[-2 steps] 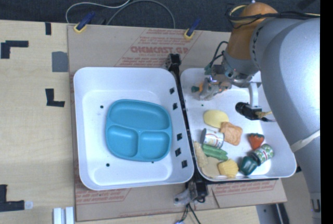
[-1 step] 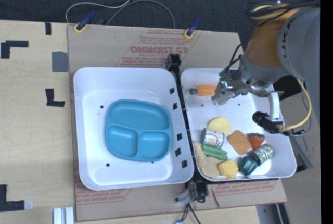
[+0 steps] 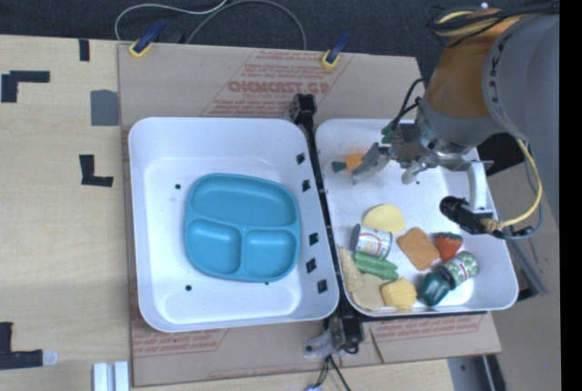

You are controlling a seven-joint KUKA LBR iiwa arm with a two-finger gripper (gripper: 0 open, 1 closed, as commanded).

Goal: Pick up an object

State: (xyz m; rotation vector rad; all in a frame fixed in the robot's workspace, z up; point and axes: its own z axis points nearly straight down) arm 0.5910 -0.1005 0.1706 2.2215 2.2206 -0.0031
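While the grey arm (image 3: 496, 71) reaches in over the right bin (image 3: 498, 294), its tool (image 3: 393, 159) hangs above that bin's upper half, close to the divider between the two bins. I cannot tell from this view how the tool is set, nor whether it holds anything. Just beside the tool, toward the divider, a small orange and green piece (image 3: 346, 165) lies on the bin floor; whether the tool touches it cannot be made out.

Most of the objects sit in a cluster in the lower half of the right bin, well apart from the tool. A yellow chip-shaped piece (image 3: 386, 217) lies nearest to the tool, with a small can (image 3: 372, 244) just below it and a green pod (image 3: 376, 266) below that. An orange slab (image 3: 417, 247) lies beside the can, a red piece (image 3: 448, 245) beyond it, then a green bottle (image 3: 447, 277) and a yellow block (image 3: 398, 293) near the bin's lower rim.

Beyond the divider, the left bin (image 3: 155, 198) holds a blue divided plate (image 3: 242, 226). Both bins rest on a cardboard sheet (image 3: 264, 85) on the table (image 3: 55, 225).
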